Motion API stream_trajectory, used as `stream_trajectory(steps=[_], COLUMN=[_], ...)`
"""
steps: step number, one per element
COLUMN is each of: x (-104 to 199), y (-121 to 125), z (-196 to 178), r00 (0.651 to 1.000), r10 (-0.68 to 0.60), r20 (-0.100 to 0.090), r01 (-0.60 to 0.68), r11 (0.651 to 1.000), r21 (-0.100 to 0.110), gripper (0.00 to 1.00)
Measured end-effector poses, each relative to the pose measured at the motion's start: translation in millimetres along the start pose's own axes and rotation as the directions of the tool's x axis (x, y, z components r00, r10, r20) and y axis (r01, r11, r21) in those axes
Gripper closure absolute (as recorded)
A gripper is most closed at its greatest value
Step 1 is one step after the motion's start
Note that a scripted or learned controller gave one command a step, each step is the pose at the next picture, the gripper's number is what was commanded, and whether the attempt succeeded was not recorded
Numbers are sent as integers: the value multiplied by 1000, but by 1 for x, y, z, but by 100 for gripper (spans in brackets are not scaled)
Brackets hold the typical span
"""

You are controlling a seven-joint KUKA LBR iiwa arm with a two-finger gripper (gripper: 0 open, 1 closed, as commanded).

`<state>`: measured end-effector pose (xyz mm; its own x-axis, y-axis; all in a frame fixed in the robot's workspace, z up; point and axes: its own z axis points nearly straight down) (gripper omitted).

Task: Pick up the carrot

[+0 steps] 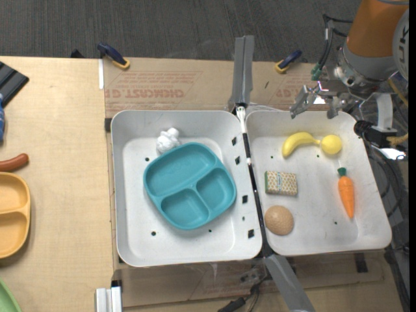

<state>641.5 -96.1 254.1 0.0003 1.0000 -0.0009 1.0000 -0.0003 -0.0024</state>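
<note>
The carrot (pixel 346 194) lay in the right bin (pixel 364 236), close to that bin's right wall. Its long axis ran nearly straight up and down the camera view, the green top (pixel 341 171) toward the far side and the orange tip toward the near side, slanted slightly to the right. There was one carrot.

With it in the right bin were one banana (pixel 297 143), one yellow lemon (pixel 331 145) touching or just beside the banana's right end, one small patterned block (pixel 281 182) and one round brown ball-like thing (pixel 279 220). The lemon sat just beyond the carrot's green top, apart from it.

The left bin (pixel 127 194) carried one teal divided plate (pixel 188 185) with three compartments, and one small white crumpled thing (pixel 168 140) just beside the plate's far edge.

The gripper (pixel 316 103) hovered over the far rim of the right bin, well apart from the carrot. Its fingers (pixel 300 106) seemed spread apart with nothing between them.

On the counter (pixel 58 109) to the left sat one orange divided plate (pixel 13 216) and one red sausage-like thing (pixel 13 162). Two clamps (pixel 113 55) with blue and yellow handles gripped the cardboard's far edge.
</note>
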Motion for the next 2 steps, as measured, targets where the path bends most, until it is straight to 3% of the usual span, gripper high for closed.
stream_trajectory(steps=[1, 2], x=[-80, -124], y=[-46, -79], z=[-5, 108], r00=[1000, 997], r10=[-27, -76], r20=[1, -2], r01=[27, 76], r11=[1000, 997], r21=[-1, 1], gripper=[0, 0])
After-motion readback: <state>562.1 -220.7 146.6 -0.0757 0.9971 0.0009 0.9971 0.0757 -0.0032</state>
